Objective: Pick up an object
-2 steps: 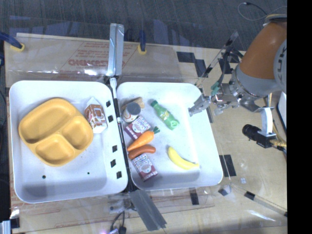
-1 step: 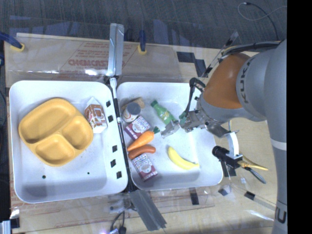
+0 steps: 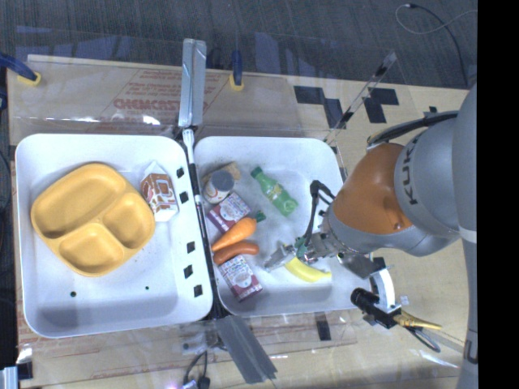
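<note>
Your arm (image 3: 422,189) enters from the right, its grey link bent over the right bin's (image 3: 320,148) right wall, with the orange band (image 3: 369,197) sitting above the wrist. The wrist points down and to the left into the near right part of that bin. The gripper (image 3: 285,255) is low over the bin floor, just left of the banana (image 3: 308,271) and right of the carrot (image 3: 233,233). You will find the metal fingers (image 3: 276,258) pointing left, but how far apart they stand cannot be told from this angle, and nothing is seen between them.

Contents of the right bin: the banana lies near the near wall, touching or just beside the gripper's underside. The carrot lies at the bin's left, with a sausage (image 3: 235,252) just nearer than it. A red packet (image 3: 242,278) lies at the near left, a second packet (image 3: 227,211) beyond the carrot, a can (image 3: 219,185) at the far left, and a green bottle (image 3: 273,190) tilted at far centre.

Contents of the left bin (image 3: 49,310): a yellow divided plate (image 3: 91,217) at left, and a small carton (image 3: 160,191) against the right wall.

Both bins rest side by side on the surface (image 3: 105,96).
</note>
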Controlling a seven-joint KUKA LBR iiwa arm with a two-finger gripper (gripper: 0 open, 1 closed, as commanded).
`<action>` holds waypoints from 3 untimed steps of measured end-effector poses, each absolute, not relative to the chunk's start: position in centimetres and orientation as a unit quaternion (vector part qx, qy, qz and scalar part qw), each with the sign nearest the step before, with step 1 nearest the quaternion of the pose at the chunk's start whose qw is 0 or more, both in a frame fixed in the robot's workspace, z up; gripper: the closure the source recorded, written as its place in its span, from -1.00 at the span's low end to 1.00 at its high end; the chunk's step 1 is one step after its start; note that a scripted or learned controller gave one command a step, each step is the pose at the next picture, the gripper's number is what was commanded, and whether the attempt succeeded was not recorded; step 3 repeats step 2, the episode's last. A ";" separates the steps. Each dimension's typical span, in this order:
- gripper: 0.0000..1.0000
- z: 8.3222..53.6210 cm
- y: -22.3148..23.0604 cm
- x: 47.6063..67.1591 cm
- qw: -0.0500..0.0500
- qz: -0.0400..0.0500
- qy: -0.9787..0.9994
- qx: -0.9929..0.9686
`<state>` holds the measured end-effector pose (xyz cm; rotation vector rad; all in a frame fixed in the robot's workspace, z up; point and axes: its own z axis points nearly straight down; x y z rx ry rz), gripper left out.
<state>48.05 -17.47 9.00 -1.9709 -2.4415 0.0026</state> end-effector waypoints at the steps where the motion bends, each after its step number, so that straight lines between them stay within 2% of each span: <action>1: 1.00 9.9 -17.5 48.1 0.001 0.001 -0.780 -0.626; 2: 1.00 20.7 -13.5 47.8 0.000 0.000 -0.814 -0.581; 3: 1.00 20.7 -13.5 47.8 0.000 0.000 -0.814 -0.581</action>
